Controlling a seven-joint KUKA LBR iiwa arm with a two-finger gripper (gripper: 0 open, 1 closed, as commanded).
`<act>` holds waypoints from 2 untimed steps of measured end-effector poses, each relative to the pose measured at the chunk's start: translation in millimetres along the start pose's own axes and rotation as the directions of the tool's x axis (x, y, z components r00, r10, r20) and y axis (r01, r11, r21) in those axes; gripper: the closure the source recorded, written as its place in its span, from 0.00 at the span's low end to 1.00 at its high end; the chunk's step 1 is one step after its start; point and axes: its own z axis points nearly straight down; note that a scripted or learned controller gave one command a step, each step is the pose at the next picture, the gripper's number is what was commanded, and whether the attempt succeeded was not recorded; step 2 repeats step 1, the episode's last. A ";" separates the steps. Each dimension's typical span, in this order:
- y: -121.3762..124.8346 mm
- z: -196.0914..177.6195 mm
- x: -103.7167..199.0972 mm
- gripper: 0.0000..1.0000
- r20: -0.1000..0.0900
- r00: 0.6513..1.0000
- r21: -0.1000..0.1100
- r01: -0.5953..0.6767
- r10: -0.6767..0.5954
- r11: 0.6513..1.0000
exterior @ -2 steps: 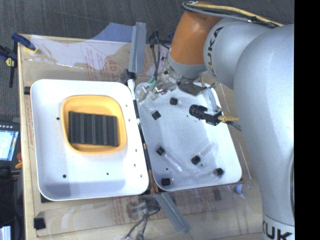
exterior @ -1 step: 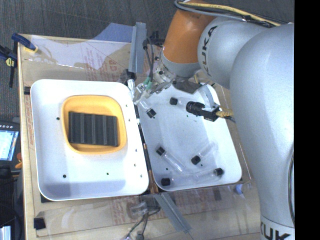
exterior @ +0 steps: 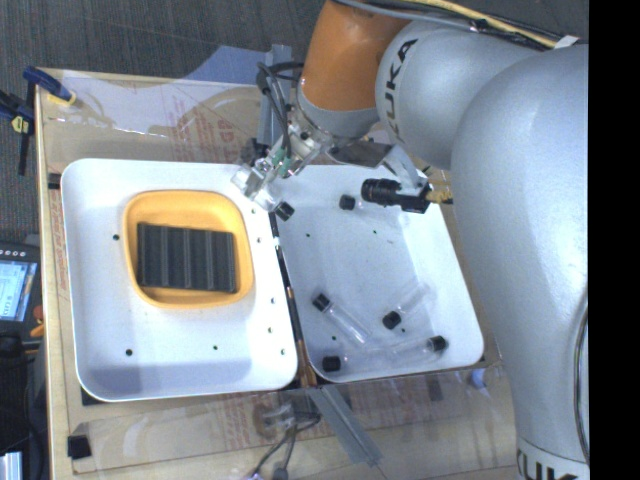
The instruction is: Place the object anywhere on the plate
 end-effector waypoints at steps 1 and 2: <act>-0.1 -0.1 -0.2 0.00 0.000 1.000 0.000 0.000 0.000 1.000; -0.1 -0.1 -0.2 0.00 0.000 1.000 0.000 0.000 0.000 1.000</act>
